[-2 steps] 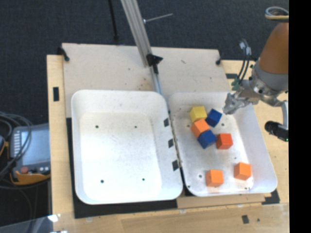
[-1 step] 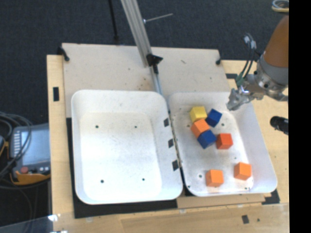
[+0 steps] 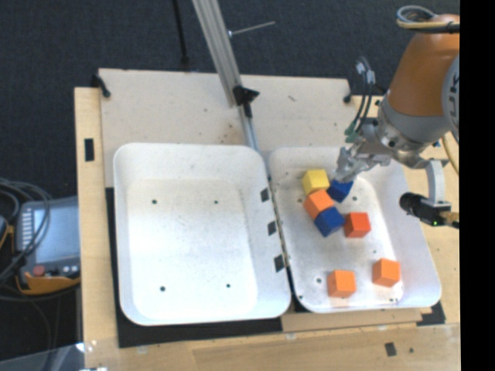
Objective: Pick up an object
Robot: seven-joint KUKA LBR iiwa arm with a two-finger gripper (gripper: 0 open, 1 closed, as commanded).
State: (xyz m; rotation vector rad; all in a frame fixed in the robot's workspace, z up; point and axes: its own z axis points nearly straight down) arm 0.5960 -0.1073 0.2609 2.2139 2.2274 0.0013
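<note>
left bin (image 3: 193, 230): bare white floor, nothing loose on it. a slanted metal post (image 3: 220, 41) comes down from the far side to the seam between the bins.

right bin (image 3: 410, 277): cluster at its far-left part, with a yellow cube (image 3: 315, 180), an orange cube (image 3: 319, 202) touching it on the near side, and a blue cube (image 3: 329, 221) nearer again. just right of the yellow one sits a second blue cube (image 3: 341, 189), tilted, with the gripper (image 3: 348, 168) right on its far edge. cannot tell if the fingers are open or shut, nor whether that cube sits between them. another orange cube (image 3: 356, 224) lies beside the cluster; two more, (image 3: 341, 283) and (image 3: 386, 272), lie near the front wall.

risks, as i judge them: the cubes are packed tight, so a finger could land on the yellow neighbour and push rather than grip; the tilted blue cube may slip or twist out; a lift could drag the touching cubes.
</note>
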